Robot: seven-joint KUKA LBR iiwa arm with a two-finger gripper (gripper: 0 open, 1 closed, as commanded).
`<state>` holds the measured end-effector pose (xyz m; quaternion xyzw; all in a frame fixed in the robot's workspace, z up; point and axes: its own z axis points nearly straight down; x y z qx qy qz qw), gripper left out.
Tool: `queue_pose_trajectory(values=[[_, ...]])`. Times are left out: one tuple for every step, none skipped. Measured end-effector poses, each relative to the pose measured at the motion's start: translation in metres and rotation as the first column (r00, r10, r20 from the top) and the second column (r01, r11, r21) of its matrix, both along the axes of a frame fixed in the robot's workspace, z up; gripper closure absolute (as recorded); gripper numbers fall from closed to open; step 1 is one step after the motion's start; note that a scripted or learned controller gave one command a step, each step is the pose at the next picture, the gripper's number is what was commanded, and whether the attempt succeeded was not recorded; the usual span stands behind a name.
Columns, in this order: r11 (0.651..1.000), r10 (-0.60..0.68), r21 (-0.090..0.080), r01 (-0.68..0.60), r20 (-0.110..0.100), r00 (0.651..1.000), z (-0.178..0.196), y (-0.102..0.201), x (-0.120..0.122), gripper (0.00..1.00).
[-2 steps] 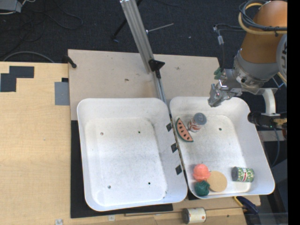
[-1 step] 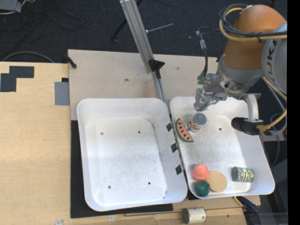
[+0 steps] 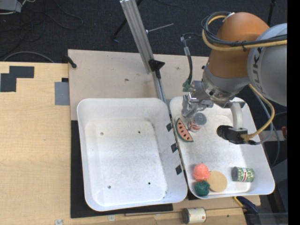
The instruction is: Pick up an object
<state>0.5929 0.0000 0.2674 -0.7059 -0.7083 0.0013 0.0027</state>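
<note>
Two bins: left bin (image 3: 93, 125) at frame centre, right bin (image 3: 262, 184) with objects. Gripper (image 3: 193, 110) low at its upper-left corner, just above watermelon slice (image 3: 183, 130) and small can (image 3: 198, 121). Finger state: cannot tell. No grasp evident; pick and lift judged pending.

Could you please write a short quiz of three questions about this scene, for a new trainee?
1. True or false: the watermelon slice lies in the right bin.
2. Multiple choice: which object is nearest the tool? A) green can B) small can C) tan disc
3. Fill in: the pink ball lies near the ___ corner of the right bin.

Key: 1 true; 2 B; 3 front left.
</note>
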Motion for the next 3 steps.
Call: queue_pose_trajectory(values=[[1.000, 0.001, 0.000, -0.001, -0.001, 1.000, -0.017, 0.057, -0.010, 1.00], [1.000, -0.001, -0.001, 0.001, -0.003, 1.000, -0.048, 0.089, -0.029, 1.00], [1.000, -0.009, -0.002, 0.009, 0.002, 1.000, -0.046, 0.086, -0.027, 0.00]])
